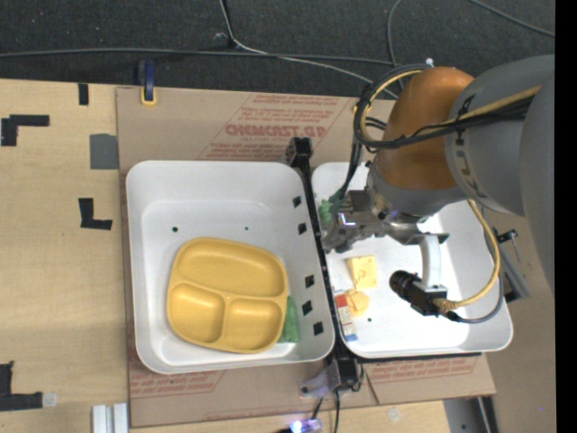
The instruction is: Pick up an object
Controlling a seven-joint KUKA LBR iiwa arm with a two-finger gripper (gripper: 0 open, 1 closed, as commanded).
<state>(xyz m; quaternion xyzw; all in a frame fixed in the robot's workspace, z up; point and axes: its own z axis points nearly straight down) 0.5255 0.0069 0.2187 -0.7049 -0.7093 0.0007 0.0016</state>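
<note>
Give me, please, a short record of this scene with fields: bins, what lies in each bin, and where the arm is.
bins: two shallow white bins side by side, left bin and right bin
left bin contents: yellow divided tray, with a green item beside its right edge
right bin contents: small yellow piece, another small yellow object, a red and white item by the left wall
arm: grey arm with orange band, reaching over the right bin
gripper: low over the bin's upper left part; finger state unclear
</note>
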